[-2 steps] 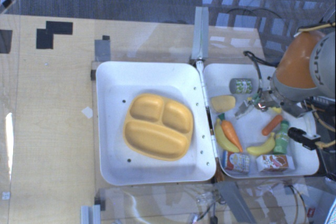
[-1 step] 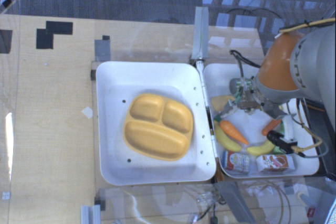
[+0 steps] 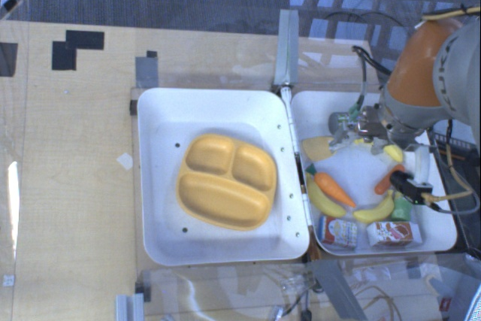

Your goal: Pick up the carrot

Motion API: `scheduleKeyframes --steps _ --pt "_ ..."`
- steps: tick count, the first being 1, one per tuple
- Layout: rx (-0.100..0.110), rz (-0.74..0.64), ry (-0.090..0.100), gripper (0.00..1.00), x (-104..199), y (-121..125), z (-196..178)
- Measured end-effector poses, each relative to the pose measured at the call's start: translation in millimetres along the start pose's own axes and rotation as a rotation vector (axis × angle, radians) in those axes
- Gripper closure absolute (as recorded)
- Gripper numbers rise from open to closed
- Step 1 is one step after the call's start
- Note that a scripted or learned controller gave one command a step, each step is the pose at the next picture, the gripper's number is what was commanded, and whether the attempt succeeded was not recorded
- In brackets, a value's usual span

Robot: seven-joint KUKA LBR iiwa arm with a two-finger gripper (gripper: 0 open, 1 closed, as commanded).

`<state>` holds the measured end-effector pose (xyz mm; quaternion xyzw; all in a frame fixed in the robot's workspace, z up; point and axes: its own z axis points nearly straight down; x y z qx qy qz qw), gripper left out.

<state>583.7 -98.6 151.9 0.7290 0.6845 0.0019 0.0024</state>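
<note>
An orange carrot (image 3: pixel 335 190) with a green stub end lies slantwise in the right bin (image 3: pixel 443 240), below and just left of the pincer (image 3: pixel 352 125), whose grip cannot be told. Carton labels are unreadable.

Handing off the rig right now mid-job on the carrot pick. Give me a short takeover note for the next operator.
Gripper: over the back of the right bin, holding nothing that can be seen; finger state unclear.
Carrot: lying in the right bin, toward the divider, beside a banana.
Done: arm is above the correct bin.
Left: move toward the front of the bin onto the carrot, grasp, lift.
Yellow tray sits in the left bin.
</note>
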Motion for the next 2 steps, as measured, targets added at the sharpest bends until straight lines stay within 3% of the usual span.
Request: scheduleKeyframes --steps 1,2 --pt "-0.007 -0.078 0.000 0.00 4.0 -39.4 62.3" --pt "-0.015 -0.080 0.001 1.00 5.1 -36.4 49.9"
